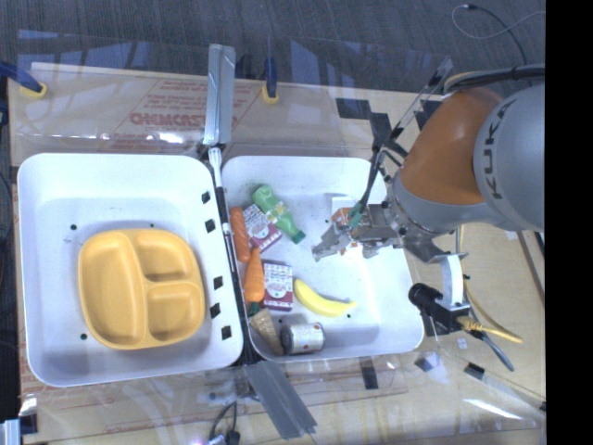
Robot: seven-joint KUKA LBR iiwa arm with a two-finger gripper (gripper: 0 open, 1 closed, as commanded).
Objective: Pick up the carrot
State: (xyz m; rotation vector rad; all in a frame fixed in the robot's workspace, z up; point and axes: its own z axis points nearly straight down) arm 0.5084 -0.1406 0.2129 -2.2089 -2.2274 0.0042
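carrot (253, 277): lies along right bin's (384, 341) left wall, between the packets | handling: you likely have a light, stiff, smooth toy; take its thick middle across the width | gripper (326, 246): hovers mid-bin, well apart, finger spread unclear

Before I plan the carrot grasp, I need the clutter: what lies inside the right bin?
Right bin: carrot along the left wall, green bottle, two small packets, banana, a can. The gripper hovers over it, covering some floor.
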